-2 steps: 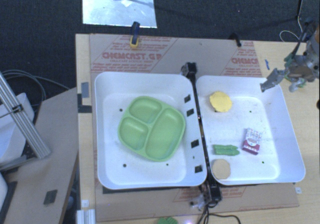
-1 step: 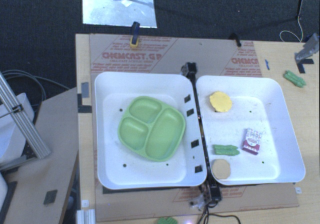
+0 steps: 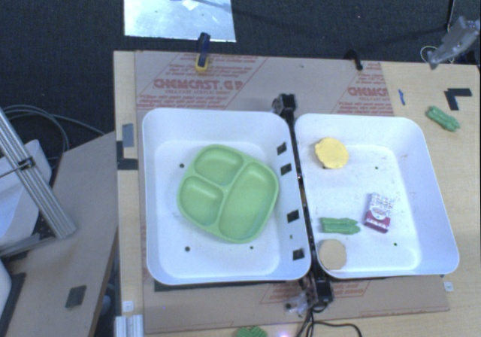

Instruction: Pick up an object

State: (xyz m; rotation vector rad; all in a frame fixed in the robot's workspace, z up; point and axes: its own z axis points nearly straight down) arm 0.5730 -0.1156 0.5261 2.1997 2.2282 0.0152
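The right bin (image 3: 428, 177) holds several small items. A yellow round piece (image 3: 331, 153) lies near its back left corner. A red and white small box (image 3: 379, 212) rests right of centre, and a green pod-shaped toy (image 3: 340, 226) lies flat just left of it. A tan round disc (image 3: 332, 254) sits by the front left wall. A green divided plate (image 3: 228, 192) lies in the middle of the left bin (image 3: 161, 177).
A green toy (image 3: 443, 118) lies on the bench beyond the right bin's far right corner. Another green object (image 3: 250, 332) peeks in at the bottom edge. A grey metal fitting (image 3: 457, 38) with a cable sits at the top right. Black clips line the divider between the bins.
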